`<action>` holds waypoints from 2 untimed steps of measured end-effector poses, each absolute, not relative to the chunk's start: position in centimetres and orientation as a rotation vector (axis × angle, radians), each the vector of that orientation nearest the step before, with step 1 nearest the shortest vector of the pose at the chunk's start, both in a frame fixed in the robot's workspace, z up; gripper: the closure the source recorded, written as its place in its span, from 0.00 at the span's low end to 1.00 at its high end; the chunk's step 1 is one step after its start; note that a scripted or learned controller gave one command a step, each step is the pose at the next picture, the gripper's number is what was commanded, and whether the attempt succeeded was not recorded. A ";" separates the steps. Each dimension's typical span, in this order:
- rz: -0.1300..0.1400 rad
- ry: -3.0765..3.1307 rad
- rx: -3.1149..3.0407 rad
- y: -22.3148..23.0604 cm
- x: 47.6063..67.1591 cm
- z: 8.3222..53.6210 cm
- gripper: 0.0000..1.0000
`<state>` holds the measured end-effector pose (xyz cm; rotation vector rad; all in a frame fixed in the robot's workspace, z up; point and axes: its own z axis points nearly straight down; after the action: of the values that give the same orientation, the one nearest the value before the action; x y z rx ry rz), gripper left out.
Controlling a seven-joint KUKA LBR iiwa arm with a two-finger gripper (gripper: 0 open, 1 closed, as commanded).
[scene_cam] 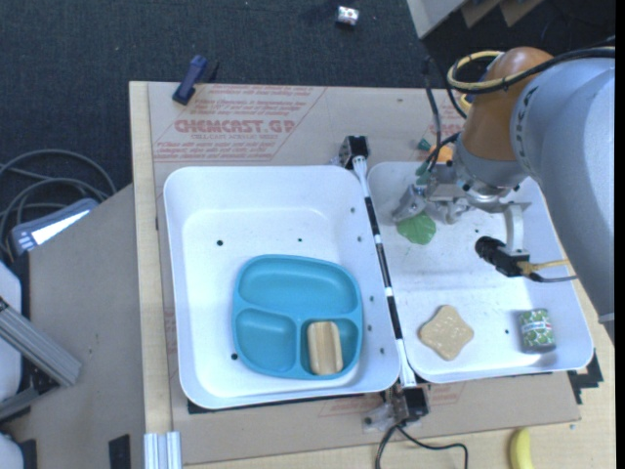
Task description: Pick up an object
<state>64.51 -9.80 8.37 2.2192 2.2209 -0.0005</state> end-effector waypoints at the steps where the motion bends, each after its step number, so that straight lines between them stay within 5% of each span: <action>1: -0.002 2.222 2.221 -10.3 64.4 8.4 0.00; 2: -0.003 2.224 2.222 -9.8 64.0 8.4 0.00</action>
<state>63.98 -9.82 8.39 2.2224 2.2237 -0.0033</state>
